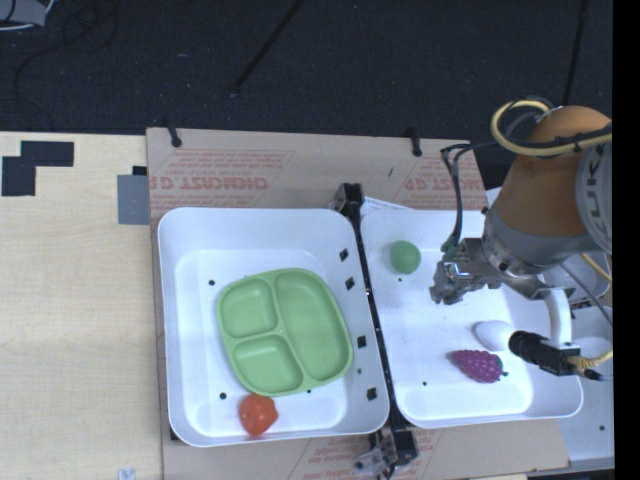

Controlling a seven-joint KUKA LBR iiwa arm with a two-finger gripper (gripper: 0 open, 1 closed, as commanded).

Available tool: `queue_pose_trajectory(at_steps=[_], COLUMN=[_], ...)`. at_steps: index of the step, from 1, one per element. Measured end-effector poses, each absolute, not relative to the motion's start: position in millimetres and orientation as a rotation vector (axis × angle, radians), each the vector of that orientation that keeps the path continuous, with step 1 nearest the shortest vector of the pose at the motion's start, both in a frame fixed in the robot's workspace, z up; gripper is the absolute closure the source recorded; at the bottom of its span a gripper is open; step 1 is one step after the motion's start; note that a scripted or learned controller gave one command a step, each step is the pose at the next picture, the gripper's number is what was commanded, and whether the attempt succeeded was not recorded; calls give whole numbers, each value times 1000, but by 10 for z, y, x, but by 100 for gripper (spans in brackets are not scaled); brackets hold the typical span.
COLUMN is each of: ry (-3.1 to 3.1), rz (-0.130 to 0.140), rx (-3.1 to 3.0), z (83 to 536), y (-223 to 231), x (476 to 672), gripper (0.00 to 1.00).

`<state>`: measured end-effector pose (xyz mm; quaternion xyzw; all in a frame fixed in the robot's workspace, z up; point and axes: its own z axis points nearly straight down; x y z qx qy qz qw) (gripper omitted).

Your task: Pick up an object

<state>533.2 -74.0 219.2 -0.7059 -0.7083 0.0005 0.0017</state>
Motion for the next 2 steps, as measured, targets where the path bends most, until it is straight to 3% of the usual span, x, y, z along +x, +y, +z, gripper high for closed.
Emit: queue_pose_trajectory(at_steps=[2], ry=[-2223], rz=[2], rx=[-2215], z=[2240], y=[185], x=[5520], gripper=[100])
